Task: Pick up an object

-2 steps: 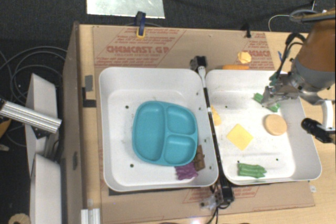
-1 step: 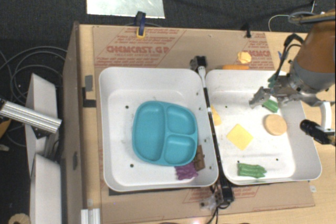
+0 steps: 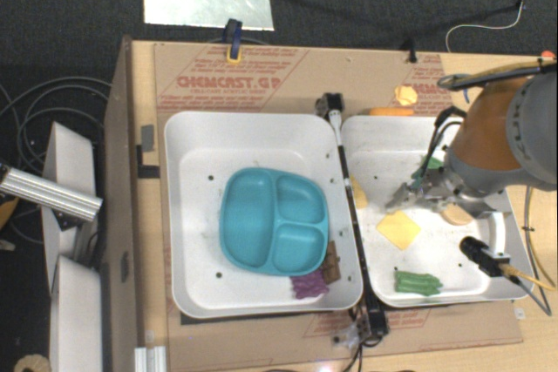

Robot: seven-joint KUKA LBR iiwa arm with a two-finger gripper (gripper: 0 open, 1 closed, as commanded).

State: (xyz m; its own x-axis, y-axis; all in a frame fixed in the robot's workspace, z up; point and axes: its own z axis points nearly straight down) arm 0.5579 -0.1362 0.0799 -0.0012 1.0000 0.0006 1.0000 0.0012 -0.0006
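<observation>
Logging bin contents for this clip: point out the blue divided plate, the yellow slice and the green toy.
blue divided plate (image 3: 275, 220), camera view, centre ridge.
yellow slice (image 3: 398, 230), camera view, flat middle.
green toy (image 3: 417, 282), camera view, mid-body.

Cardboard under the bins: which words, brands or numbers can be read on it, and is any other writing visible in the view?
"CHEMCAST GP": red print on the cardboard, behind the left bin.
Smaller red lines above and below that word: too blurred to read.
Red print on the cardboard behind the right bin, beside a yellow piece: partly covered and blurred, not readable.
Red print on the cardboard's front edge: too small to read.
</observation>
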